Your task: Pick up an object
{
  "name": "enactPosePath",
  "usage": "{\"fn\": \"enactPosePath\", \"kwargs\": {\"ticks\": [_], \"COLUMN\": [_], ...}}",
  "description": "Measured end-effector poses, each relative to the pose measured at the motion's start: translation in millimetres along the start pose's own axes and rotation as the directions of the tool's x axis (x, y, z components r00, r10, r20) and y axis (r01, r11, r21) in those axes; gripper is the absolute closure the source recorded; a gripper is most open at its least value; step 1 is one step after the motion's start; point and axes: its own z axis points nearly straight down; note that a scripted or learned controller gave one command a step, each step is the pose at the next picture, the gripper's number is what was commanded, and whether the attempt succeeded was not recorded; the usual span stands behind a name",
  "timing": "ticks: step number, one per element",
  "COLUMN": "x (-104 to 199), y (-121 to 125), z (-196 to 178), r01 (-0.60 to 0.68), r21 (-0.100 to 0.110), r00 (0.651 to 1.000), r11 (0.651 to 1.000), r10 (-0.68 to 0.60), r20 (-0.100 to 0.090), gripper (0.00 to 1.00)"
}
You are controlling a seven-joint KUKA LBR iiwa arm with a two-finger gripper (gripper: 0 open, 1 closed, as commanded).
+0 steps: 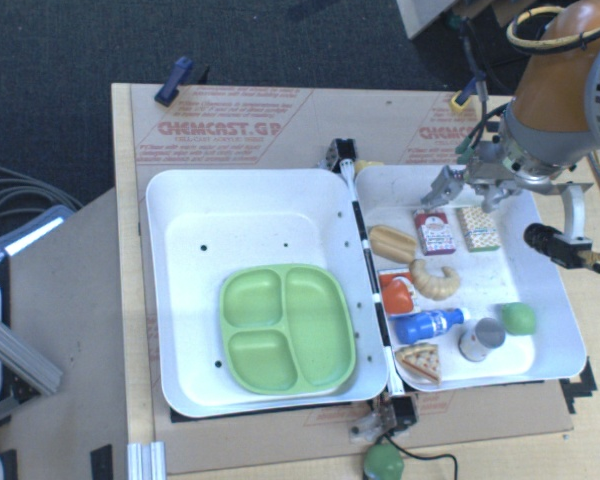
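The right bin (550, 353) holds several small things: a red carton (436, 233), a pale patterned box (479, 228), a bread roll (393, 241), a croissant (435, 280), a red pepper (396, 293), a blue bottle (428, 325), a grey can (480, 339), a green ball (519, 318) and a pizza slice (420, 361). My gripper (469, 194) hangs over the far end of this bin, just above the carton and the box. It is open, its fingers spread, with nothing between them.
A green divided plate (285, 328) lies in the left bin (180, 208). A black clamp (341, 152) sits where the bins meet at the back. A blue clip (173, 80) rests on the board's far left corner. Cables lie at the left.
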Motion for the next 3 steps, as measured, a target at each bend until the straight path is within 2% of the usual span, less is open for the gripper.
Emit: {"fn": "enactPosePath", "kwargs": {"ticks": [1,2,3], "x": [-6,-7,80], "y": [16,16,-41], "z": [122,111,21], "r01": [-0.001,-0.002,0.002], "r21": [0.001,-0.002,0.000], "r00": [1.000,1.000,1.000], "r11": [1.000,1.000,1.000], "r10": [0.001,0.002,-0.002], "r20": [0.000,0.001,-0.001], "gripper": [0.00,1.00,1.00]}}
